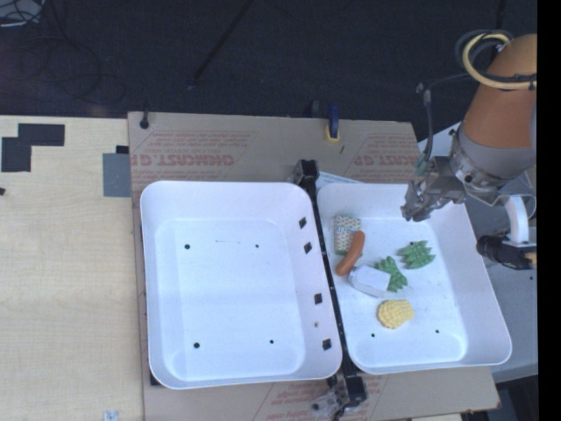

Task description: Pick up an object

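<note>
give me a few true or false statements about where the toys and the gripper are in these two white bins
1. The orange sausage-shaped toy lies in the right white bin. True.
2. The yellow corn-like toy lies in the left white bin. False: it lies in the right bin.
3. The gripper is over the right bin's far part. True.
4. The green leafy toy is held between the gripper's fingers. False: it lies on the bin floor, apart from the gripper.
</note>
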Controlling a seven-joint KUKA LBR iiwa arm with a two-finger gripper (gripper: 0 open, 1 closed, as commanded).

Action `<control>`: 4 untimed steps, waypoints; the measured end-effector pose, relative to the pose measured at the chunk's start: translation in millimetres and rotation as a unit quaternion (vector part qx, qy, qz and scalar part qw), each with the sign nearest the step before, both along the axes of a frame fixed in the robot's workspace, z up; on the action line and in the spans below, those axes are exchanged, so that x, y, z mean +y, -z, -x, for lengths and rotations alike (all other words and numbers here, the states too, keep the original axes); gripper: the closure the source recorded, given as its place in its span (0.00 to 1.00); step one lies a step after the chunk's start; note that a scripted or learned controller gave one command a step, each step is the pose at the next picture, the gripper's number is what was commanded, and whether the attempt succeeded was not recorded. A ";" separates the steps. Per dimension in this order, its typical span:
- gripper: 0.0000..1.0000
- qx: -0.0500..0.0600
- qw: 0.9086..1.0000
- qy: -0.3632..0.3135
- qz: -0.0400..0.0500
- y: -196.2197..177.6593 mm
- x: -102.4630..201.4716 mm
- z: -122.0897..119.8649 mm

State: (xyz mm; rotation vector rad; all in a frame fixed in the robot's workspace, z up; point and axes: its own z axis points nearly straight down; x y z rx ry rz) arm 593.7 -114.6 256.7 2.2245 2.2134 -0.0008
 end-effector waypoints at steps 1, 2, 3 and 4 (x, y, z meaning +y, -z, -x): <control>1.00 0.001 1.000 -0.006 -0.002 -38.8 97.9 11.7; 1.00 0.001 1.000 0.001 0.000 -84.2 21.0 66.1; 1.00 0.008 1.000 -0.005 -0.003 -3.8 100.1 100.9; 1.00 -0.006 1.000 -0.004 -0.001 -112.9 112.7 7.6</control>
